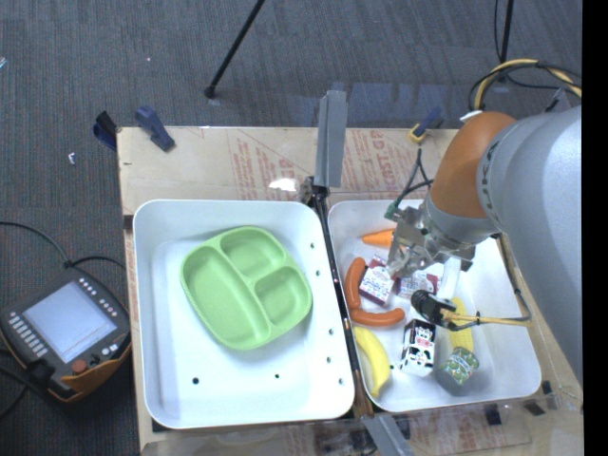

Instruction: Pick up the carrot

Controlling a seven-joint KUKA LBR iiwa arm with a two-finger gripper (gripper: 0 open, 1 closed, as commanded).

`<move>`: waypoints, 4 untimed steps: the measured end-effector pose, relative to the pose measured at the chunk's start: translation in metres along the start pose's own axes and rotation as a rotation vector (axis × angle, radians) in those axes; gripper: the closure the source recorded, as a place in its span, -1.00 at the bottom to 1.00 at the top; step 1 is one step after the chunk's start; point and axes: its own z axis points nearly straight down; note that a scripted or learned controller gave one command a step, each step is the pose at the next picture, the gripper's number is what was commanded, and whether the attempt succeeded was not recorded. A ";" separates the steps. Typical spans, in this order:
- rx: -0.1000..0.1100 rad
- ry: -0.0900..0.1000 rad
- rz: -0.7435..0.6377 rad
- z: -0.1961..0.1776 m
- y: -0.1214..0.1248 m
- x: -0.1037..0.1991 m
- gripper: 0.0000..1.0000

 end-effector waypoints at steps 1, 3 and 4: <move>0.022 -0.014 0.135 -0.051 0.001 0.044 1.00; 0.026 -0.015 0.355 -0.102 -0.017 0.006 1.00; 0.022 -0.016 0.610 -0.101 -0.012 0.021 1.00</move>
